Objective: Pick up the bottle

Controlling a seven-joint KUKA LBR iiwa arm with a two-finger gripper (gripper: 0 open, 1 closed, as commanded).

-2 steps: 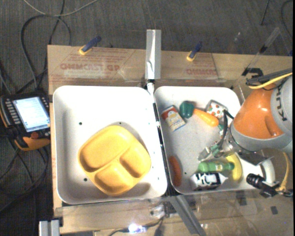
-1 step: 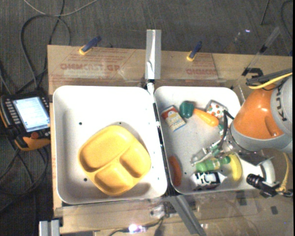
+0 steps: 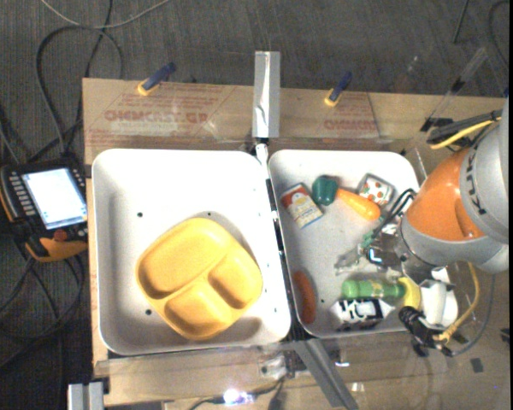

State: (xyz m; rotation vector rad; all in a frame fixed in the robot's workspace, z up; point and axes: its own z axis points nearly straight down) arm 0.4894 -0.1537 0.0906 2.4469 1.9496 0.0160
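The bottle (image 3: 372,289) is green with a yellow cap and lies on its side near the front of the right bin (image 3: 325,250), cap pointing right. My gripper (image 3: 374,252) hangs just behind the bottle, over the bin's middle right, with the grey arm and its orange band (image 3: 445,207) reaching in from the right. Nothing is visibly held in the gripper. The arm's body covers the bin's right wall.
Around the bottle lie a black-and-white item (image 3: 359,312) in front and a reddish-brown piece (image 3: 305,290) to the left. At the back are a small carton (image 3: 301,205), a green object (image 3: 325,189), an orange object (image 3: 359,203) and a spotted box (image 3: 376,188). The left bin (image 3: 120,186) holds a yellow divided plate (image 3: 198,276).
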